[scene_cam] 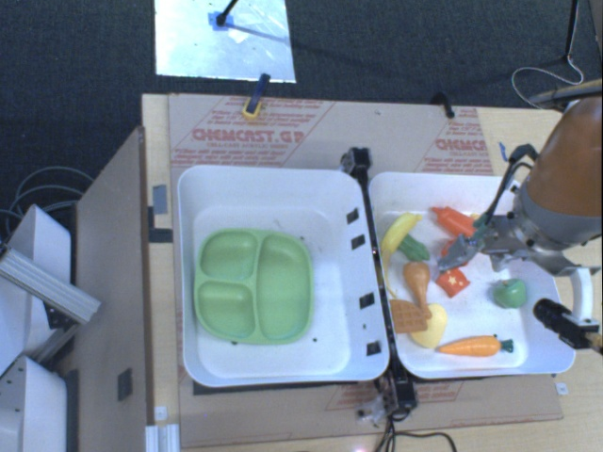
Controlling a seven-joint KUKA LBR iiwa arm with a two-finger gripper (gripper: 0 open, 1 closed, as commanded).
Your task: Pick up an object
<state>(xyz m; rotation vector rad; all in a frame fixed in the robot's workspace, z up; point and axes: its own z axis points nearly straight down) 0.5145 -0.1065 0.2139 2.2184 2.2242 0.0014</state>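
Camera view, metal fingers (461,250) over red block (453,282), grip unclear, glossy carrot (468,347)

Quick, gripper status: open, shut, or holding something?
Gripper: cannot be told; it sits low in the right bin beside the red piece.

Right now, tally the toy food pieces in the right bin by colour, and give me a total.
Orange: 3, the carrot, the upright piece, the piece at the back
Yellow: 2, the banana, the round piece
Green: 2, the ball, the small piece
Red: 1, the block
Tan: 1, the cracker
Total: 9
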